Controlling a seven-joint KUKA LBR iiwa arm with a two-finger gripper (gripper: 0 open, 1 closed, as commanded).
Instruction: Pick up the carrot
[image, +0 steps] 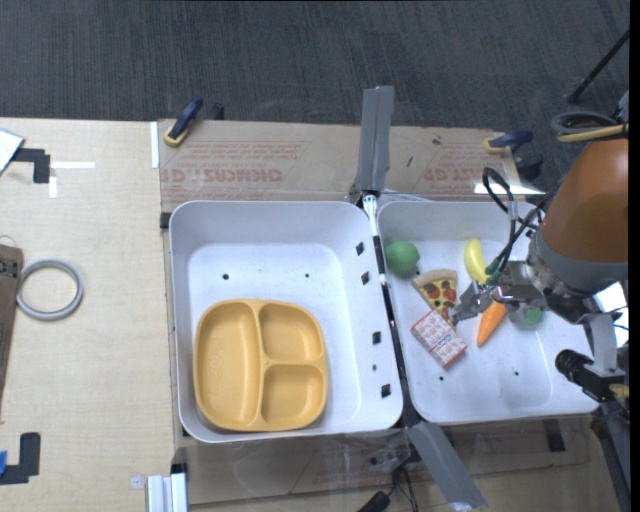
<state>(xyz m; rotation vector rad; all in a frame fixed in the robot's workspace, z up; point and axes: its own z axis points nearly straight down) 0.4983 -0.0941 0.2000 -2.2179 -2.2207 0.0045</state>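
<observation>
Carrot (490, 323): lies in right bin (520, 395), approx. centre, tilted w/ tip toward 7 o'clock and top end toward 1 o'clock, resting on bin floor. End effector (482, 298) sits just at carrot's 11 o'clock, touching or nearly so; open/closed state cannot be told from this angle, and carrot is not seen held.

Neighbours, outward: banana (474, 260) at 12 o'clock; pizza slice (438, 290) at 10 o'clock; cracker box (438, 338) at 8–9 o'clock; green item (528, 317), partly hidden by wrist, at 3 o'clock; lime (402, 257) further off at 10 o'clock, near bin's left wall.

Risks (est.): crowding means a closing grasp could catch pizza slice or box instead of carrot; carrot's taper and slant may let it squirt out or roll; nudge could push it under the wrist toward green item.

Containers: right bin holds all food items above. Left bin (260, 225) holds a yellow divided plate (262, 362), 3 compartments, at its 7 o'clock. Both bins sit on counter (90, 380); tape roll (45, 289) lies on it at far 9 o'clock.
</observation>
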